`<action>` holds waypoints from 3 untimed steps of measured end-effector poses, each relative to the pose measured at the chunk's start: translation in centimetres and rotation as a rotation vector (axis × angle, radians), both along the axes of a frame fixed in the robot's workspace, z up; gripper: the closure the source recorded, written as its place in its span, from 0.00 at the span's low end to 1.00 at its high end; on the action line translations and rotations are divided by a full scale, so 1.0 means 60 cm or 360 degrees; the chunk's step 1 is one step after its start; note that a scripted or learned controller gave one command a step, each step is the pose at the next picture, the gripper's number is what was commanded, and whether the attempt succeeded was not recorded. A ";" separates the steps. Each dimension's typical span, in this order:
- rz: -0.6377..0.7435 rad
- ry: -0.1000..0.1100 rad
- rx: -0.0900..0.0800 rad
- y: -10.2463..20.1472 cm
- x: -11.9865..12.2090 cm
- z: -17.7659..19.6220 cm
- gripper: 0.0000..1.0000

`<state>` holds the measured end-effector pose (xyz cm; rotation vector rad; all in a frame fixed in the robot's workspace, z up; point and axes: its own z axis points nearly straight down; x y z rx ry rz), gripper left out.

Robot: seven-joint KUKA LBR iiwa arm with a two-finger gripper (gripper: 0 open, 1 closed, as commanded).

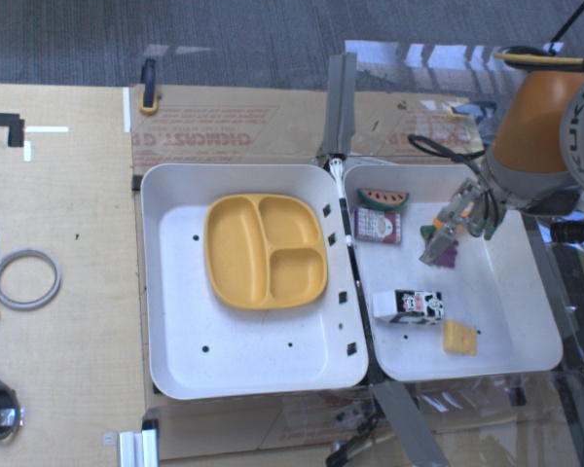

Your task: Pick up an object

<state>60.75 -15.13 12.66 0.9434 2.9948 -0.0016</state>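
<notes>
- End effector (446, 243): over the right bin (526, 290); finger state not discernible.
- Purple-and-green object (442, 248): at the fingertips; grip unconfirmed.
- Watermelon slice (383, 198), dark red packet (377, 225): left of it.
- Black-and-white carton (409, 305), yellow piece (458, 338): below it.
- Yellow divided plate (266, 251): far left, left bin (175, 339).

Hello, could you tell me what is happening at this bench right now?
The grey arm's two-finger gripper is down in the right white bin, at a small purple and green item I cannot identify. Near it lie a watermelon-slice toy, a dark red packet, a black-and-white carton and a tan block. The left white bin holds a yellow divided plate.
</notes>
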 end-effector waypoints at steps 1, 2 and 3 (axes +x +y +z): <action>-0.0300 -0.0004 -0.0001 -0.040 0.052 0.079 0.00; -0.0784 -0.0002 0.0000 -0.057 0.009 -0.056 0.00; -0.0899 -0.0001 0.0000 -0.022 0.086 -0.057 0.00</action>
